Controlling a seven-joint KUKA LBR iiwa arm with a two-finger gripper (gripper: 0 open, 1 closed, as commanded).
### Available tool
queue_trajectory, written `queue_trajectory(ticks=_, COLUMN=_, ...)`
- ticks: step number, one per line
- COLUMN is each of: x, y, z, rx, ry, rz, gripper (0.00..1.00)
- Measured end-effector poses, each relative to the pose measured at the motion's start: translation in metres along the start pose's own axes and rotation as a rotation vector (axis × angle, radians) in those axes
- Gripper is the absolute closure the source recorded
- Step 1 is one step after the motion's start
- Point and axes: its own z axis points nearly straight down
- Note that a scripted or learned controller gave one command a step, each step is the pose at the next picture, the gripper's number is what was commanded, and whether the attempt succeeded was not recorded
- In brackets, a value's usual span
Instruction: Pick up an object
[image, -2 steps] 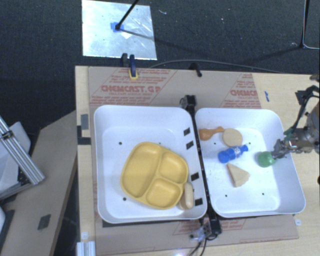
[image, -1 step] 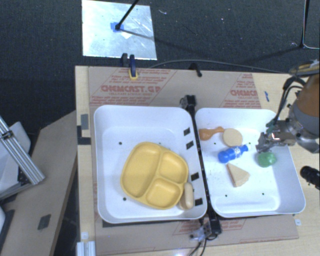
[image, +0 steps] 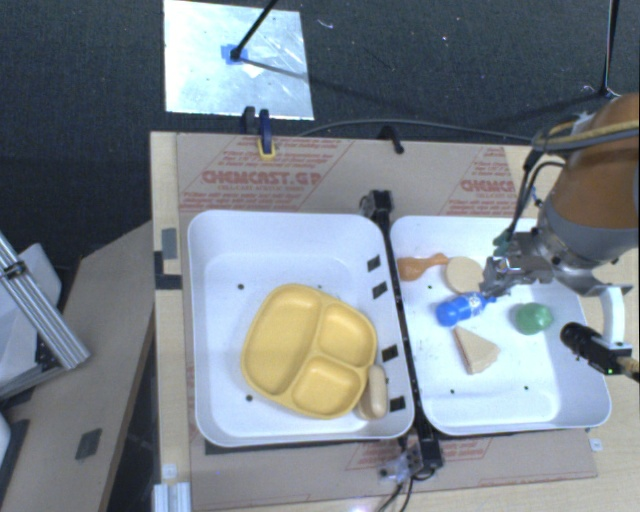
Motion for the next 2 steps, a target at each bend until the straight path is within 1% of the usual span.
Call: queue_trajectory(ticks=2, x=0.108, y=0.036, z=-0.005, rx=-0.002, ry=0.001, rz=-0.002, gripper=1.0)
